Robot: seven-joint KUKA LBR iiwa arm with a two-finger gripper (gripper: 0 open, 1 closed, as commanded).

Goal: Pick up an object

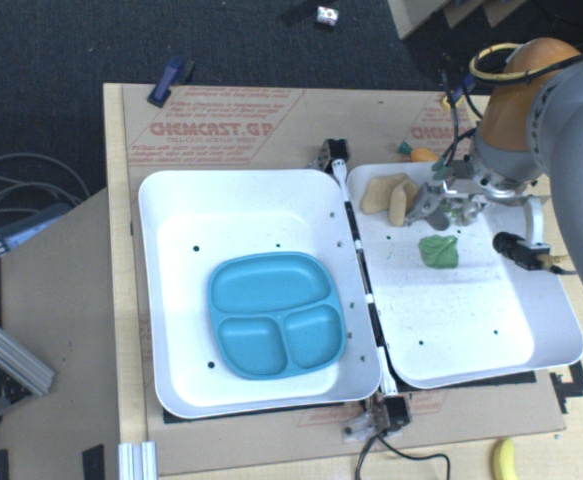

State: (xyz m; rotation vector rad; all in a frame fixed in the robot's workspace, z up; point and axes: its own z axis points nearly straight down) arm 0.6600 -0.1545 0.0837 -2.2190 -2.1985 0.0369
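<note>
Camera view, slanted look down on bench (221, 128) w/ two white bins side by side. Left bin (171, 218): carries blue divided tray (271, 313), three compartments, lying flat near middle. Right bin (491, 338): carries green lump (438, 251) in far half, plus two tan pieces (376, 194) toward far-left corner, close together, poss. touching; cannot tell at this res. Arm (571, 128) reaches in from right, orange band above wrist, jaws low over far half of right bin.

Progress (judged): early, approx. approach stage. No lift done: green lump and tan pieces all rest on bin floor, tray flat in its own bin, nothing seen clamped. Left to do: settle over one object, close on it, raise it clear of bin.

Jaw state: cannot tell; metal parts at tip overlap in a blur, gap vs. no gap not readable.

Object vs. jaws: green lump sits just beside jaws, on near side (below them in picture); looks apart from them, not between. Nearer tan piece lies just left of jaws, also outside them; contact or not, cannot tell. Tray well apart, in other bin. Likeliest target, judged by closeness alone: green lump or nearer tan piece; no way to choose betw. the two. Height of jaws over bin floor also unclear from slant.
</note>
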